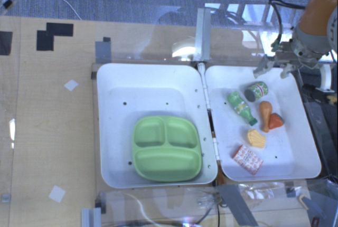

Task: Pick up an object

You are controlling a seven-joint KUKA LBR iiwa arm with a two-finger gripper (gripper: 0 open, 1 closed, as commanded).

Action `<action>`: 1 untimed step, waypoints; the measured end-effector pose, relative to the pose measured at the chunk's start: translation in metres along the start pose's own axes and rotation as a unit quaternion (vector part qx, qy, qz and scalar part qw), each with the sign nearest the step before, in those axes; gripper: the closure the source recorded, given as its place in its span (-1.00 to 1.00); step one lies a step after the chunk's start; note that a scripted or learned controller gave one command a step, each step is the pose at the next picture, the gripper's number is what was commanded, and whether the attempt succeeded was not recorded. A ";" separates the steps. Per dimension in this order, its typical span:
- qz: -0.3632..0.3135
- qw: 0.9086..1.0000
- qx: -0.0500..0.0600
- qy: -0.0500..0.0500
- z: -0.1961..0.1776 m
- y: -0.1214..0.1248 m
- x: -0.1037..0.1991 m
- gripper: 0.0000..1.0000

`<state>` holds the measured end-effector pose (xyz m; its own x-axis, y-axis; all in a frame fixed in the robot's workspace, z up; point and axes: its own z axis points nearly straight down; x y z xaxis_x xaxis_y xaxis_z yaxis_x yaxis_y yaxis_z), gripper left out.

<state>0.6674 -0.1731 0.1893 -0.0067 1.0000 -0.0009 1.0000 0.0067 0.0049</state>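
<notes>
No legible text, brand, number or sign appears. The small red-and-white packet [247,159] in the right bin [296,168] carries a printed pattern too fine to read, and the green can [257,91] bears a label whose markings are likewise too blurred to read.

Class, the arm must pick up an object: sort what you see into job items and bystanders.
Job: gripper; green bottle; green can; orange drumstick; red piece; yellow piece; red-and-white packet.
Bystanders: green divided plate; left bin.
</notes>
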 end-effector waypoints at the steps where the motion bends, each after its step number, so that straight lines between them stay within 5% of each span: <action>1: -0.016 1.000 -0.002 -0.001 0.101 -0.018 -0.008 -1.00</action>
<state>0.6503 -0.1812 0.0882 -0.0396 0.9992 -0.0026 0.9992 0.0396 0.0084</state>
